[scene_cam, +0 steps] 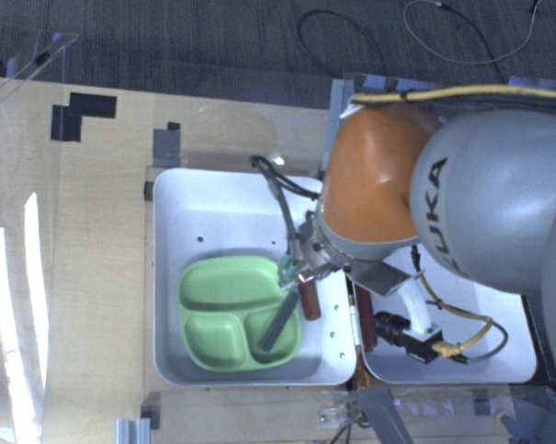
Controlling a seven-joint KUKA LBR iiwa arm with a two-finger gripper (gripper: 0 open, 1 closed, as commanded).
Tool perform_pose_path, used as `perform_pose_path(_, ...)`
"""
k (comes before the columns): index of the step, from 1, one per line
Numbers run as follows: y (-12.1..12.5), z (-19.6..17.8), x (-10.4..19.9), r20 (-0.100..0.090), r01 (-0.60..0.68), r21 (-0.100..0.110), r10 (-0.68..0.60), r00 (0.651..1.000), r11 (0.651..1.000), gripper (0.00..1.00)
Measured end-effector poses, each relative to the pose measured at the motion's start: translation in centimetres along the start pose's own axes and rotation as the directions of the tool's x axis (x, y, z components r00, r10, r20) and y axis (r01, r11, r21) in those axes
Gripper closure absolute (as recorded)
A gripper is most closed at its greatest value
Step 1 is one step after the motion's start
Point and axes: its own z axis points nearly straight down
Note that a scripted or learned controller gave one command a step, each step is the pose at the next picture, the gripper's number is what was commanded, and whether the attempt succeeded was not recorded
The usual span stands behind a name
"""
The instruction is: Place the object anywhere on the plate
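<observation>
From the camera view, a green plate [224,288] with three compartments lay in the left bin [205,213], towards that bin's near wall. The hand [299,274] hung over the plate's right rim, below the orange band of the grey arm [481,198], which came in from the plate's right and hid much of the right bin [506,360]. Whether the hand was clenched or released could not be told, since the wrist covered it from above.

A short brown object [309,303] sat just under the hand, at the outer side of the plate's right rim. It seemed to be touching the rim, and it could not be seen whether it was being grasped. A grey strip [278,325] slanted down from the hand across the plate's lower right compartment. It was unclear whether it belonged to the hand or lay loose there.

Further right of the plate, a dark red stick [366,329] lay along the wall shared by the two bins. The pale wooden worktop [82,282] stretched away to the plate's left.
</observation>
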Motion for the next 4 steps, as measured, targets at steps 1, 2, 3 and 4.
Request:
perform_pose_path(1,0.0,0.0,0.0,0.0,0.0,0.0,0.0,1.0,1.0,0.0)
perform_pose_path(2,0.2,-1.1,0.0,0.001,0.003,-0.007,-0.003,1.0,1.0,1.0)
perform_pose_path(3,0.2,-1.1,-0.1,0.001,0.002,-0.006,-0.002,1.0,1.0,0.0)
perform_pose_path(4,0.4,-2.2,-0.1,0.003,0.006,-0.013,-0.006,1.0,1.0,1.0)
